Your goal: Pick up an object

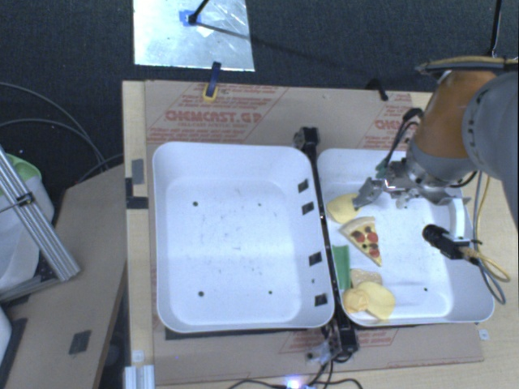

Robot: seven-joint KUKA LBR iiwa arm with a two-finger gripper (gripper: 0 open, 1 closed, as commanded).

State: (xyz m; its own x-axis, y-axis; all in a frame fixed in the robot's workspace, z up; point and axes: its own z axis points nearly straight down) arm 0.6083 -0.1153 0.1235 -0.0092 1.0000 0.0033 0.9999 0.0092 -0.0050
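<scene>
Two shallow white bins are seen side by side on the surface point(243, 104), which is covered by a brown printed board. The left bin point(235, 237) shows only a few dark specks on its floor. The right bin point(405, 250) holds the objects: a pale yellow rounded piece point(342, 209) near its upper left corner, a pizza slice point(363, 240) with red and dark toppings just below it, a green strip point(340, 264) along the left wall, and a yellow rounded item point(370, 300) near the lower left corner, touching a paler piece point(365, 278) above it.

The arm point(462, 128), grey with an orange band, is seen reaching in from the right over the upper part of the right bin. The tool point(375, 188) is positioned low, just beside the pale yellow rounded piece and above the pizza slice. Whether the tool is apart or together cannot be told, as its tips are small and blurred. No object is seen clamped in it.
</scene>
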